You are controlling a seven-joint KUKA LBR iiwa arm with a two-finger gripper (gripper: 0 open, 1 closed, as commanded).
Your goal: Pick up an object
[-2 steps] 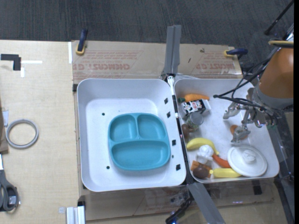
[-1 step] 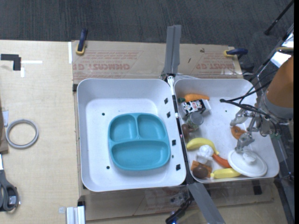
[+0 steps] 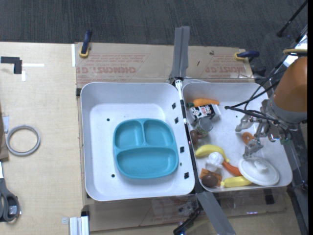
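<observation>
Left bin holds blue divided plate; right bin holds toy food, white lid, bananas. Gripper low over right bin, spread, grasping nothing; pickup not yet done, objects all resting

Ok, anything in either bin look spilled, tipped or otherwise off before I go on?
Nothing spilled or broken. The blue divided plate lies flat in the left bin. The toy food is crowded along the right bin's near-left side, a white lid beside it. The gripper hangs above.
</observation>
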